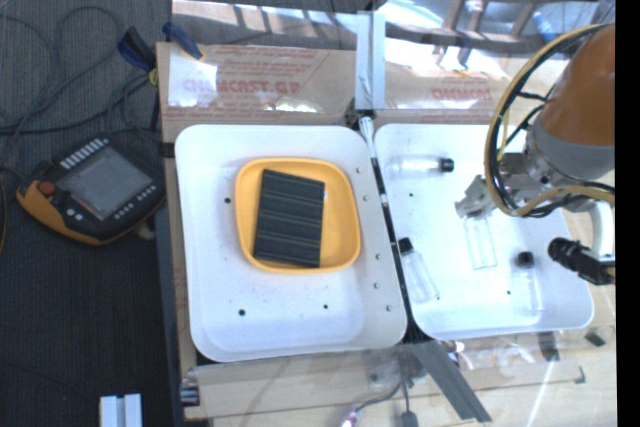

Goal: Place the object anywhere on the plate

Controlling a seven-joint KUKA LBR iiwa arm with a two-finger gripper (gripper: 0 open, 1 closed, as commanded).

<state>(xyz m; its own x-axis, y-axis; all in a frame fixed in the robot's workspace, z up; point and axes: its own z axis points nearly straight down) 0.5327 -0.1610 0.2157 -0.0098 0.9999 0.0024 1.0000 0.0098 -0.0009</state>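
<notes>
A yellow square plate (345, 220) sits in the middle of the left bin (200, 245). A dark grey ribbed rectangular block (290, 217) lies flat on the plate, slightly tilted and wholly inside its rim. My gripper (472, 200) hangs over the right bin (560, 315), well to the right of the plate and apart from the block. The grey wrist and orange band (590, 95) rise above it at the right edge and hide part of the tool.
Several clear vials with black caps lie in the right bin: one near the back (420, 165), one under the gripper (481, 243), one by the divider (415, 273). A teach pendant (95, 190) rests on the floor to the left. Clear panels stand behind both bins.
</notes>
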